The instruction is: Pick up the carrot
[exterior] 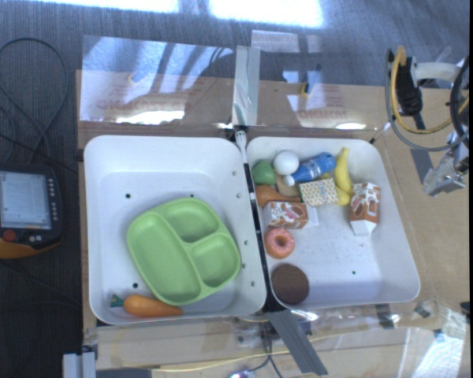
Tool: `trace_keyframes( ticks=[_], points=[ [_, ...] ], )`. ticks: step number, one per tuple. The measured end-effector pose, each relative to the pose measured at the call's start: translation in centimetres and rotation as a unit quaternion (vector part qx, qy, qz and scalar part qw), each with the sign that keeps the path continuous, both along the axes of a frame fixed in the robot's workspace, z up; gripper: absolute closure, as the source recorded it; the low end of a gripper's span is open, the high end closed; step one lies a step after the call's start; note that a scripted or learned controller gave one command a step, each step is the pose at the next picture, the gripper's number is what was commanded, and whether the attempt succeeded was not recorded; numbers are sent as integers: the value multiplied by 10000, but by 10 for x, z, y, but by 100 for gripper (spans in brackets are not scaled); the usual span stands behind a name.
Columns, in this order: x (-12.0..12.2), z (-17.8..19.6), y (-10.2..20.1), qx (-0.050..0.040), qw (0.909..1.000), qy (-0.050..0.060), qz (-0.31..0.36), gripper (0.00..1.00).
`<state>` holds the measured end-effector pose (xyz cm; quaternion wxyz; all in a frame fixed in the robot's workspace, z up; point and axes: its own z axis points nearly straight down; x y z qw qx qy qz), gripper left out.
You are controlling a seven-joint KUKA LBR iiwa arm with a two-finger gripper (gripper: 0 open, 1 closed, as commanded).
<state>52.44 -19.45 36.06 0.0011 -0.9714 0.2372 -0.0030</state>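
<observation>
The carrot (151,307) is orange with a small green top. It lies flat in the front left corner of the left bin (110,164), its tip pointing right, just below the green plate. A grey part of my gripper (445,178) juts in at the right edge of the camera view. It hangs beyond the right bin's right wall, far from the carrot, with nothing visibly in it.
A green divided plate (183,250) fills the middle of the left bin. The right bin (378,274) holds a banana (343,172), blue bottle (316,166), white ball (285,161), small carton (364,208), donut (280,243), brown cookie (290,283) and other toy food. Cables (402,93) hang at the back right.
</observation>
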Motion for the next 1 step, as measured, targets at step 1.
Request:
trace_keyframes(
  ticks=[1],
  points=[
    [-20, -64, -25, 24, 9904, 35, 1382, 100]
  ],
)
